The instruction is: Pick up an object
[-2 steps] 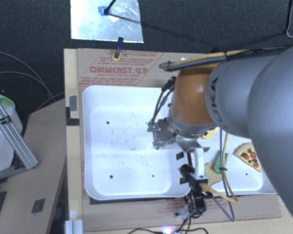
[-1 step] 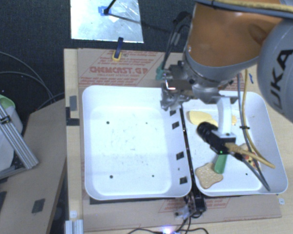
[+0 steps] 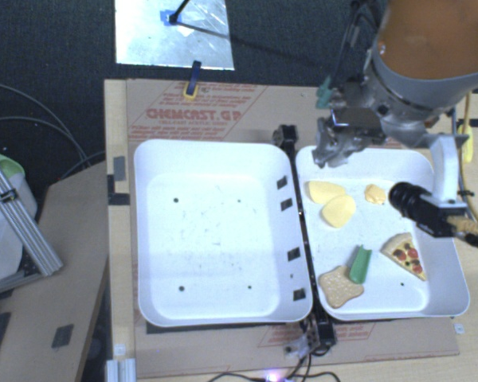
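Observation:
My gripper (image 3: 333, 151) hangs over the far left corner of the right bin (image 3: 446, 293), just above its rim. Below it in that bin lie two pale yellow chip-shaped pieces (image 3: 325, 190) (image 3: 339, 211) and a small yellow piece (image 3: 374, 194). Nearer the front are a pizza slice (image 3: 405, 255), a green piece (image 3: 359, 264) and a toast slice (image 3: 340, 286); the green piece rests against the toast. Nothing shows in the gripper.
The left bin (image 3: 143, 237) sits beside the right one, with a black-clipped divider (image 3: 296, 213) between them. A black cylinder with a white bracket (image 3: 418, 201) on the arm overhangs the right bin's right side. A metal plate (image 3: 174, 22) lies beyond the bench.

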Controlling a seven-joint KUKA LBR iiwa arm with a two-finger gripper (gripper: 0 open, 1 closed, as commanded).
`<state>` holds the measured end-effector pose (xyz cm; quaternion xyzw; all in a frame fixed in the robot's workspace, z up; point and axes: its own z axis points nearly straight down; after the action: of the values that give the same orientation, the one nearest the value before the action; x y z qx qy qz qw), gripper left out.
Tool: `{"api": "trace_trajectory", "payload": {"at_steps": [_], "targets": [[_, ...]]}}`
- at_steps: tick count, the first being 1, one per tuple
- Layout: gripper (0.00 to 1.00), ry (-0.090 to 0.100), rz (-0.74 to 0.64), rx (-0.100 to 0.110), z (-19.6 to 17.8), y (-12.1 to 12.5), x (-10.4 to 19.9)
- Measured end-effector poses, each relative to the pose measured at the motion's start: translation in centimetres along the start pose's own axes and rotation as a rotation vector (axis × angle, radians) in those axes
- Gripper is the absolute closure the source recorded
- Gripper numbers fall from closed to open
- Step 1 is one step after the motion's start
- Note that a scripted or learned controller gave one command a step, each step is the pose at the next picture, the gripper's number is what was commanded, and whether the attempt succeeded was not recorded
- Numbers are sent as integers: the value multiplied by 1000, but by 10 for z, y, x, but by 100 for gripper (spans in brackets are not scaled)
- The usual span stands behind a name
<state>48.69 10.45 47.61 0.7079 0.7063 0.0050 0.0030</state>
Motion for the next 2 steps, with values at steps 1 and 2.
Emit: {"api": "trace_trajectory", "payload": {"at_steps": [1,2], "targets": [[100,-2,-8,10,33,-1,32],[100,-1,-12,5,20,0,31]]}}
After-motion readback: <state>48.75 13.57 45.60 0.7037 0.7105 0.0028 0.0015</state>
